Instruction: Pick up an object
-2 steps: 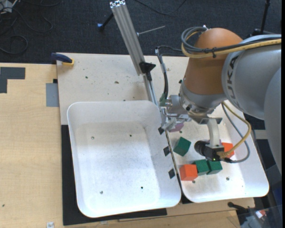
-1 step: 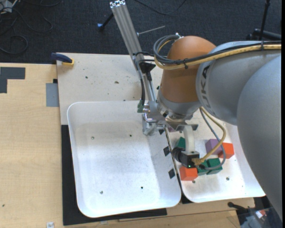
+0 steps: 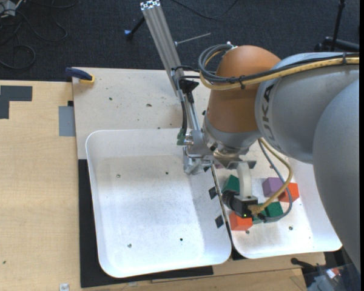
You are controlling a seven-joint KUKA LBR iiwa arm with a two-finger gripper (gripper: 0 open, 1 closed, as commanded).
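– Blocks (image 3: 232, 182), where do they lie?
– All in the right bin (image 3: 318, 238), bunched near its left wall and toward the near edge. A red block (image 3: 240, 222) is nearest the front and a green block (image 3: 274, 210) is just beside it. A purple block (image 3: 271, 186) and an orange block (image 3: 292, 191) sit side by side behind.
– And the arm (image 3: 303, 114)?
– Low over that bunch, with the wrist above the red block. Whether the jaws are wide or narrow I cannot tell, because the wrist hides them. No block can be seen held.
– So which step is it?
– I judge it the reach down, with the grasp not yet made. The next move calls for closing on one block alone, likely the red, without nudging its green neighbour. Then a straight lift clear of the wall.
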